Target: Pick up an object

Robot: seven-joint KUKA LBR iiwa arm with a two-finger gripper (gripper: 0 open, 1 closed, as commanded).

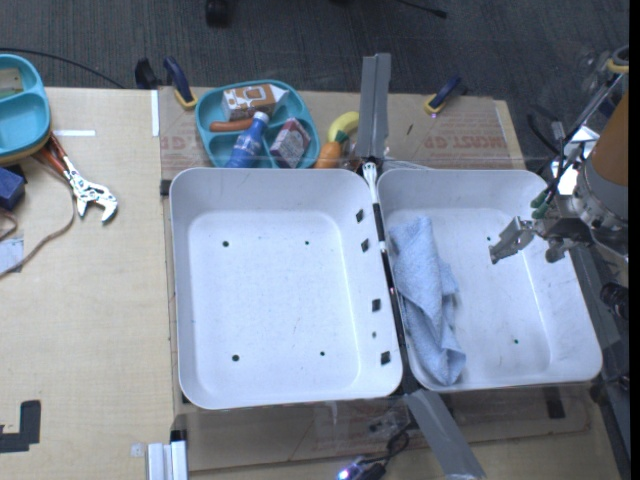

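The approach is under way: the hand (522, 238) hovers released, grasping nothing, over the right bin (560, 368), well right of the crumpled light-blue cloth (425, 298) along that bin's left wall, so next it must shift left and descend.

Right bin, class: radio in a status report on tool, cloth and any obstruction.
Tool above right bin, nothing seen in it. Cloth crumpled along bin's left side, apart from tool. Nothing between them.

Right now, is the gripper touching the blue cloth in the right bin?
Apart. The camera view shows bare white bin floor between the gripper and the blue cloth.
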